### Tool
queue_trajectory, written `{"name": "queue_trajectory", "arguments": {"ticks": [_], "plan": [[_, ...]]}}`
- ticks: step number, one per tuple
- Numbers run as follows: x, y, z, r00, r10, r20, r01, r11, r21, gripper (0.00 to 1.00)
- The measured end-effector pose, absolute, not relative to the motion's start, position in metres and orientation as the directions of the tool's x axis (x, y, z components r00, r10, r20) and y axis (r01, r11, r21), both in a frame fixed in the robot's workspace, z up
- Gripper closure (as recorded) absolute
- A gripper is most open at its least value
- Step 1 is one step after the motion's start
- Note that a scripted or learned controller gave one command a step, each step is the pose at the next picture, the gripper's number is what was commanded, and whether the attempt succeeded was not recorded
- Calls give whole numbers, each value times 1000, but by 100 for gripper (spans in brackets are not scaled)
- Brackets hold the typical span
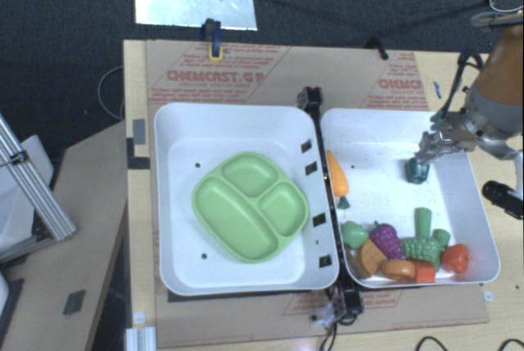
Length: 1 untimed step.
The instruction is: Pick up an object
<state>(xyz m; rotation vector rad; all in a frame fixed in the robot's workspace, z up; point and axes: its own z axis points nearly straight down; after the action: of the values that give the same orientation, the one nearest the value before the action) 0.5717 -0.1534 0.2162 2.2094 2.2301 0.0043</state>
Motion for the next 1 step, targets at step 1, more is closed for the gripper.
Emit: {"name": "queue_trajectory", "arguments": {"ticks": [1], "plan": [[604, -99, 215, -11, 1000, 1, 1000, 11, 4, 100]]}}
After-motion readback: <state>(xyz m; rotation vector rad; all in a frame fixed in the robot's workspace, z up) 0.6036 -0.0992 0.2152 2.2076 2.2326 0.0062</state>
